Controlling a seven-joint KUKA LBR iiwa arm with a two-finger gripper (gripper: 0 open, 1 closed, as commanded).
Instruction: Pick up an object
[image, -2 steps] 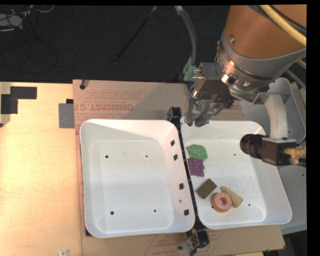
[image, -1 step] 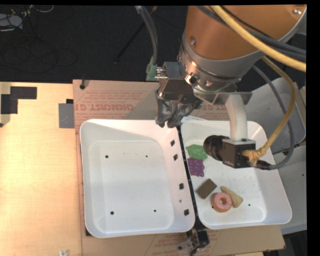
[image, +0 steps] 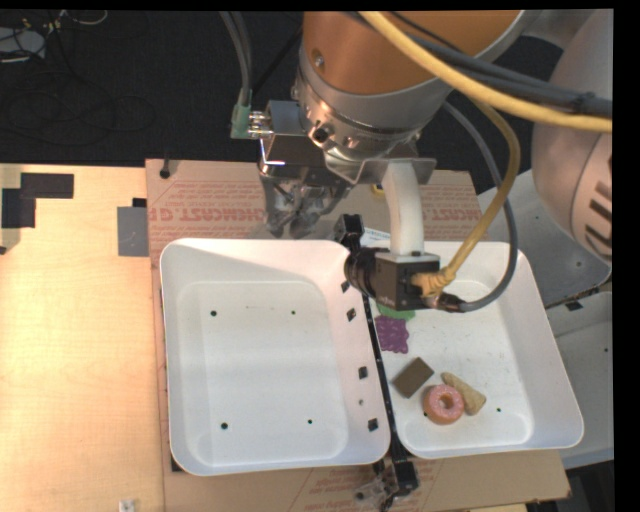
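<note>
The right bin (image: 530, 400) holds several small things near its left wall. A purple piece (image: 392, 335) lies below a bit of green (image: 396, 313). Toward the front sit a brown block (image: 412, 377), a pink ring-shaped donut (image: 443, 404) and a tan piece (image: 466, 392) touching the donut. My gripper (image: 296, 208) hangs behind the back edge of the left bin (image: 200, 440), over the cardboard, well away from all these things. It is dark and blurred, and I see nothing held in it.
The two white bins stand side by side on brown cardboard (image: 200, 205), joined by a dark strip with clips (image: 366, 372). A pale wooden benchtop (image: 70, 340) lies to the left. The large orange and grey arm (image: 400, 60) overhangs the back of both bins.
</note>
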